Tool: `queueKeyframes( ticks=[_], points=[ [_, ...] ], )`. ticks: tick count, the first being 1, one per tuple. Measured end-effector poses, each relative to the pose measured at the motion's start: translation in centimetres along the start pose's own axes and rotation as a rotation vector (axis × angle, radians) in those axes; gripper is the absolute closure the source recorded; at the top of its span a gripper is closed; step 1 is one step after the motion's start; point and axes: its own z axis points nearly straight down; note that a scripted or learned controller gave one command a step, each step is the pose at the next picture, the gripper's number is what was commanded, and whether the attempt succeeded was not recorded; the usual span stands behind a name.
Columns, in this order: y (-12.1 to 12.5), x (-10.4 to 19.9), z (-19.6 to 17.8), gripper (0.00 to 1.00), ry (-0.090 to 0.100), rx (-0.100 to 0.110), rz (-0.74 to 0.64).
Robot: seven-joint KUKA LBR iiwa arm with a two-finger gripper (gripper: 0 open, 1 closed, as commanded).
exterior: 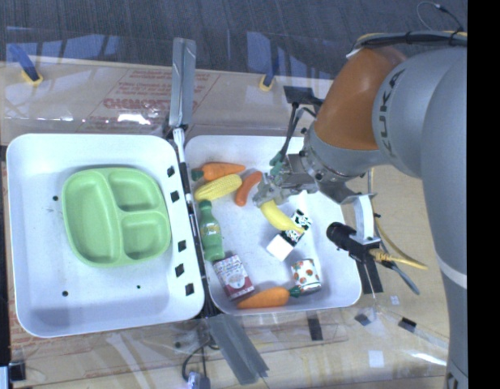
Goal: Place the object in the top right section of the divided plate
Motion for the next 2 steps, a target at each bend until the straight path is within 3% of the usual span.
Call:
queueKeyframes(
  ticks=[1,2],
  points=[
    [0.1,7.8,2.5,1.0,-0.001,0.0,0.064],
    [-2.1,13.5,3.7,1.0,-0.002,0.001,0.12]
  ],
)
